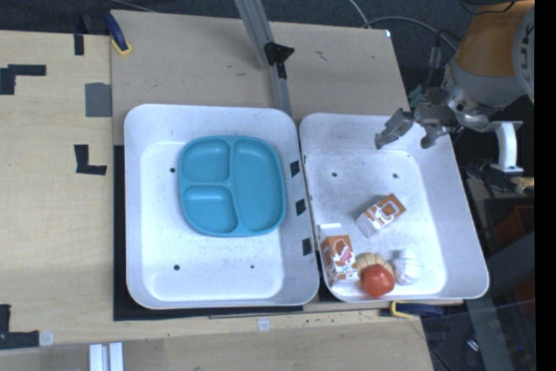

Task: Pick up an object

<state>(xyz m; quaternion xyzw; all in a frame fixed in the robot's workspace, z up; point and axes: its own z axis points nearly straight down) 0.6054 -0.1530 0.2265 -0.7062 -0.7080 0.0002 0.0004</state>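
In the right bin (pixel 347 139) lie a small brown and white carton (pixel 380 214), a red and white snack packet (pixel 337 257), a red tomato-like ball (pixel 377 280) with a tan piece beside it, and a small white crumpled thing (pixel 407 266). My gripper (pixel 408 131) hangs over the bin's far right corner, well above and behind these objects. Its two dark fingers are spread apart with nothing between them.
The left bin (pixel 148 274) holds a blue divided plate (pixel 233 185). A grey metal pole (pixel 252 4) slants in from the top to the gap between the bins. The wooden bench (pixel 52 187) extends left.
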